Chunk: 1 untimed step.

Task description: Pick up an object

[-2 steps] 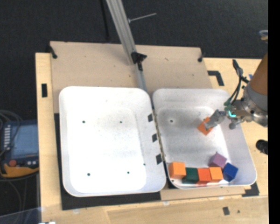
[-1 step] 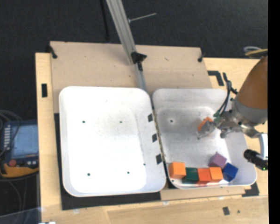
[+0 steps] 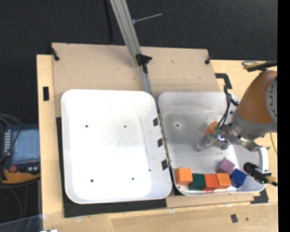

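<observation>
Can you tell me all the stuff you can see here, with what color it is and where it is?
bins: 2, white, side by side on the bench, left bin, right bin
orange blocks: 3, orange, along the near wall of the right bin, one at the left end, two further right
green block: 1, dark green, between the orange blocks
blue block: 1, blue, right end of that row
purple block: 1, purple, just behind the row
small orange piece: 1, orange, mid right bin, by the gripper; too blurred to name
metal pole: 1, grey, slanting in from the top
handheld screen: 1, grey and orange, left of the bench
arm: 1, grey and orange, reaching in from the right
gripper: 1, over the right bin
</observation>
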{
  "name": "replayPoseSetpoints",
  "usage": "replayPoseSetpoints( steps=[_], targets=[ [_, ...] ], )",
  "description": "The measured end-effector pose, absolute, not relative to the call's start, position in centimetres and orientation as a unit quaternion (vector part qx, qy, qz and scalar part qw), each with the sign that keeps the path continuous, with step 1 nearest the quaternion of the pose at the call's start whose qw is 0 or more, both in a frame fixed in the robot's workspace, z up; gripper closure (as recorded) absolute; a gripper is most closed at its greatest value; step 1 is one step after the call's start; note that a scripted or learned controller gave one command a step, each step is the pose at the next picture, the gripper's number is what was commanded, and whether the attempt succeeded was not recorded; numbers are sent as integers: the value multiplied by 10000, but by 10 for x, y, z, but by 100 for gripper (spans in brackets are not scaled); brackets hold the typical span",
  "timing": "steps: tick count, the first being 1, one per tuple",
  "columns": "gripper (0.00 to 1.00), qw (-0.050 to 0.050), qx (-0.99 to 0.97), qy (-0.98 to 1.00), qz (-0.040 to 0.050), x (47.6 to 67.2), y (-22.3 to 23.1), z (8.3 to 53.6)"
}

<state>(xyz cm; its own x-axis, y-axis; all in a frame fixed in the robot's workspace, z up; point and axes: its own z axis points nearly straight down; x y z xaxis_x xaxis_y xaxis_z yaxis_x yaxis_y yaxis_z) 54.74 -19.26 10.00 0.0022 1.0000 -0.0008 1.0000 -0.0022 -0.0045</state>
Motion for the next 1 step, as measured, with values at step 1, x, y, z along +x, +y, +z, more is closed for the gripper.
replayPoseSetpoints(
  steps=[1],
  targets=[
    [100, -24, -7104, -7038, -16, 550, -194, 114]
  ],
)
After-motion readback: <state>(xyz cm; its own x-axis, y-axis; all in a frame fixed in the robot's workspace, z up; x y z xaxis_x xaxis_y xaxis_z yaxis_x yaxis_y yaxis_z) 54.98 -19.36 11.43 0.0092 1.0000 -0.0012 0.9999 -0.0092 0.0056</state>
